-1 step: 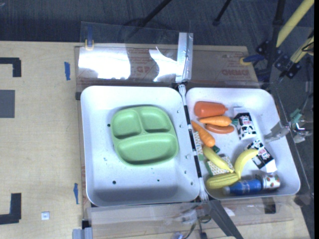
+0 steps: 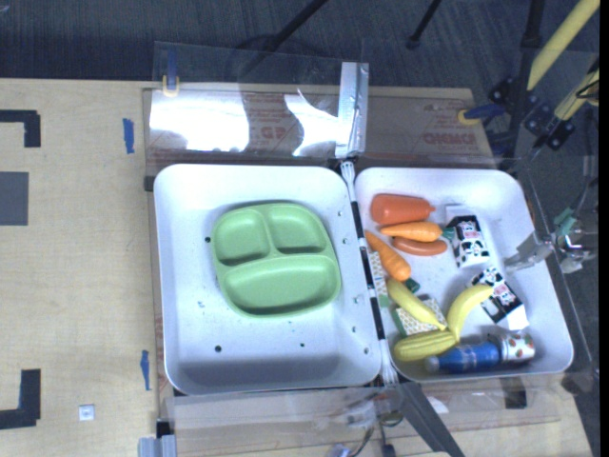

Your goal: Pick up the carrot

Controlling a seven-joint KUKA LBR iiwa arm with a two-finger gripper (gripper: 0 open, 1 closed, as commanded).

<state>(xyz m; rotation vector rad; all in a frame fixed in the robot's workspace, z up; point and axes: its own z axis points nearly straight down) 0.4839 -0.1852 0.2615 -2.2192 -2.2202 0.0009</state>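
Orange carrot (image 2: 387, 253) lay slantwise just right of the green plate (image 2: 276, 257), across the bins' shared wall, among other toy food. Not lifted. Gripper (image 2: 544, 248) stood well right of the plate, apart from the carrot. Open or closed: couldn't tell. Approx. nil done; reach, grasp, lift all outstanding.

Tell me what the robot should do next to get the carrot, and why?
Probably move the gripper left across the right bin until it sits above the carrot. The gripper is at that bin's right edge, well apart from the carrot, which lies tilted along the left wall beside a banana. Coming straight down over the carrot's middle seems safest, since other toys crowd close.
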